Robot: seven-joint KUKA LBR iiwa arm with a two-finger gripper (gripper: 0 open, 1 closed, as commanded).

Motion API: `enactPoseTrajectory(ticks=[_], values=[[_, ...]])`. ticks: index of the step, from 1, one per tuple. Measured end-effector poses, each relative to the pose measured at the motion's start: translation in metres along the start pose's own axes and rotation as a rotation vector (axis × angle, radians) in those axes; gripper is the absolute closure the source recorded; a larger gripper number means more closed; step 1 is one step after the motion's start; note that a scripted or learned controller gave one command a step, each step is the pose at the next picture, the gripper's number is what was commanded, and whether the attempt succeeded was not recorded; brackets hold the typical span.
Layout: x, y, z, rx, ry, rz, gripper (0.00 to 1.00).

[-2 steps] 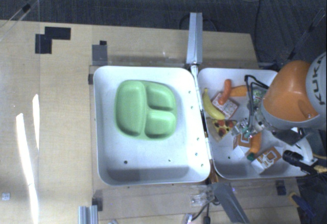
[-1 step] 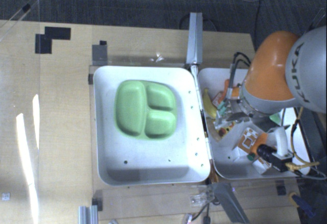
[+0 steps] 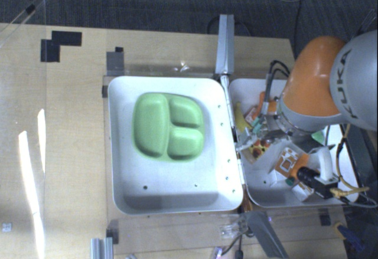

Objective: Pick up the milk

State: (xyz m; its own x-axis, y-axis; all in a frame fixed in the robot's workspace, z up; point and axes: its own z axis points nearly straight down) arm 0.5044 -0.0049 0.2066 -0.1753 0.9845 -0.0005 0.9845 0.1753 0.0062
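Note:
The arm reaches over the right bin (image 3: 255, 192), and its orange band and grey wrist hide much of what lies there. My gripper (image 3: 264, 135) is low among small items at the bin's left side. A white carton with an orange and white print (image 3: 287, 162), possibly the milk, lies just right of the gripper in the middle of the bin. Whether anything sits between the gripper's tips is hidden by clutter. A yellow piece (image 3: 239, 115) and small orange and green items (image 3: 255, 117) lie against the bin's left wall.
The left bin (image 3: 127, 193) holds a green divided plate (image 3: 169, 125) with three compartments. A metal post (image 3: 225, 45) stands at the back between the bins. A wooden bench surrounds both bins.

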Motion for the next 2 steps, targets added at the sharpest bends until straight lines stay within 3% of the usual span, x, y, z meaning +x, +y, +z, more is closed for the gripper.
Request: enactPoseTrajectory(ticks=[1,2], values=[[0.034,-0.011,0.022,0.001,0.001,-0.148,0.0],[-0.017,-0.02,0.021,0.0,-0.001,-0.01,0.0]])
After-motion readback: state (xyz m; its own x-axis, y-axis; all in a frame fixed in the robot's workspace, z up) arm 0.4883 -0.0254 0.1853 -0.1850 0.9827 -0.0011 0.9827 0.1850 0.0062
